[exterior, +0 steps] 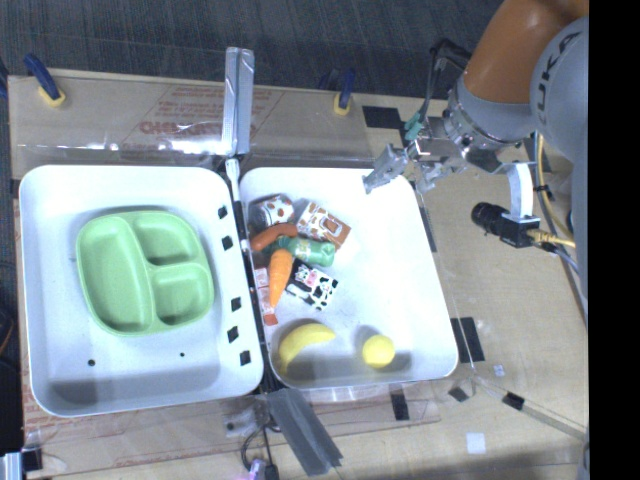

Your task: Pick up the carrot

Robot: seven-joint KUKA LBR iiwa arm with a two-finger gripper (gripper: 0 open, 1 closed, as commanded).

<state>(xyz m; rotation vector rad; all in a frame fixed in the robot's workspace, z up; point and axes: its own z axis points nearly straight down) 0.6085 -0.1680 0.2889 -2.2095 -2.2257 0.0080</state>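
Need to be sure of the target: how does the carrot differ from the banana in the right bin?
The carrot is orange, straight and tapered; the banana is yellow and curved. The carrot lies among the packets near the divider; the banana lies apart near the bin's front wall. Both rest untouched in the right bin.

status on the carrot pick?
Gripper above right bin's far rim, holding nothing. Carrot lies untouched near the divider. Cartons crowd against it.

Arm (520, 48) enters from the right at the far side, grey links, orange band above the wrist. Wrist angled down and left. Gripper (385, 173) at the arm's left end, fingers pointing left, nothing between them.
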